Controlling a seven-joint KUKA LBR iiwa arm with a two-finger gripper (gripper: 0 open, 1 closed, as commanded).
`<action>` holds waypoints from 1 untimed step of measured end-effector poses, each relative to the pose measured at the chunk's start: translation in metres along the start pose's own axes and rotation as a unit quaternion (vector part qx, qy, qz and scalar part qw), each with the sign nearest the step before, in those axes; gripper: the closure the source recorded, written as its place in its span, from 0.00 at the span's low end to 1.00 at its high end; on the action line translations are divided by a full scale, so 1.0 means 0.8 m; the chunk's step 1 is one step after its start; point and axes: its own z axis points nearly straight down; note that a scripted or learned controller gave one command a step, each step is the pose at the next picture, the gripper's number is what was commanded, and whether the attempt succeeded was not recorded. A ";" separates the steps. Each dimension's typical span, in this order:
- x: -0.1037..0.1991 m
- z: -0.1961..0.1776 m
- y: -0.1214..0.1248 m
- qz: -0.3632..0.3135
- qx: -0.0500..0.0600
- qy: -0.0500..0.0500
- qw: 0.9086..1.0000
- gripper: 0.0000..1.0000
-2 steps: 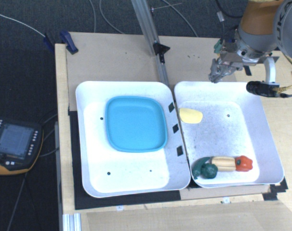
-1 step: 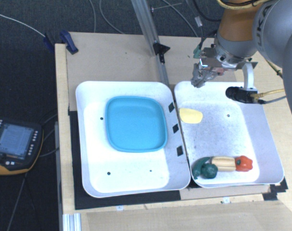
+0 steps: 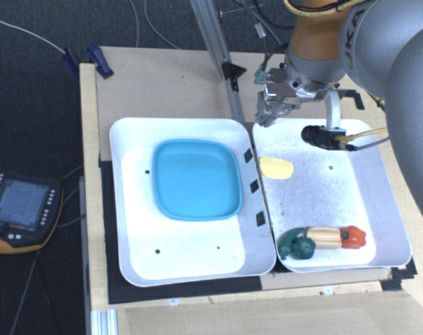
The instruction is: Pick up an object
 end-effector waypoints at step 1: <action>0.064 -0.014 -0.015 0.000 0.000 0.000 1.000 1.00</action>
